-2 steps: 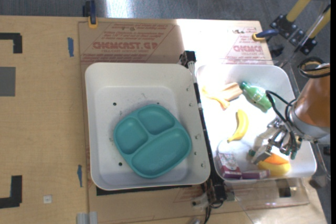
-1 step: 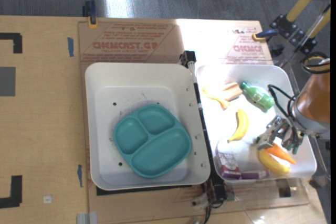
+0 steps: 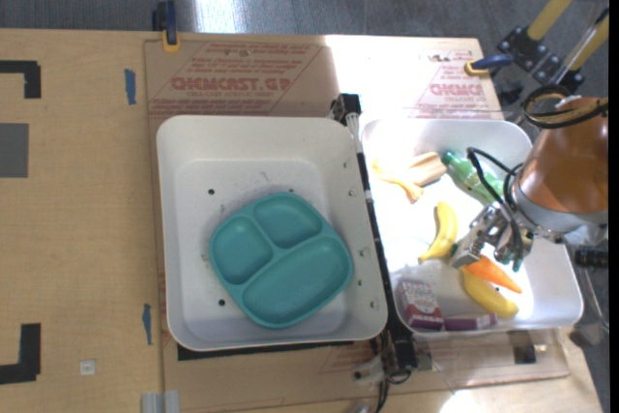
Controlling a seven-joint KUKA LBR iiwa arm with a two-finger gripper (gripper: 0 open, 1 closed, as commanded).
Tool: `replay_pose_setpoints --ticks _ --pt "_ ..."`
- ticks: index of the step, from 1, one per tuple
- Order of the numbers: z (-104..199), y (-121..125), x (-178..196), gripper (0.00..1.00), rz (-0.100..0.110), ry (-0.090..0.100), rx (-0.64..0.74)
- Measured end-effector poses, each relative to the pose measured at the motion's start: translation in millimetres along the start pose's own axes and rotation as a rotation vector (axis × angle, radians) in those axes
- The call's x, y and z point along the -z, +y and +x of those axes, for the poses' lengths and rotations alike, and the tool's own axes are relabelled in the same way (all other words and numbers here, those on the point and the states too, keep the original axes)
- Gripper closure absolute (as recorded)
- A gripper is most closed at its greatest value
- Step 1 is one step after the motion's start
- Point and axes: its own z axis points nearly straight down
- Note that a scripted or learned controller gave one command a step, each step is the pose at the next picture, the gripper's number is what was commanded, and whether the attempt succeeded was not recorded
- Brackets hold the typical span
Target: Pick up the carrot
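Carrot [image 3: 496, 274]: small, bright orange, tapered, lying atop a yellow piece [image 3: 491, 297] in right bin [image 3: 571, 300]. Gripper [image 3: 490, 242] just above-left; jaws' opening cannot tell.

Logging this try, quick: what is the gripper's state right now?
Gripper: low in the right bin, right beside the carrot; open or shut cannot be told, and no hold on the carrot shows.

Small orange carrot [image 3: 499, 275], lying slantwise, tip toward four o'clock, at five o'clock in the right bin [image 3: 571, 300], resting across a yellow fruit [image 3: 490, 297].
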Motion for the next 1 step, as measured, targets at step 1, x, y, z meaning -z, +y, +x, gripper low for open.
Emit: replay_pose_setpoints --ticks 1 --pt "19.7 61.1 94.2 1.00 0.002 0.012 -0.285"
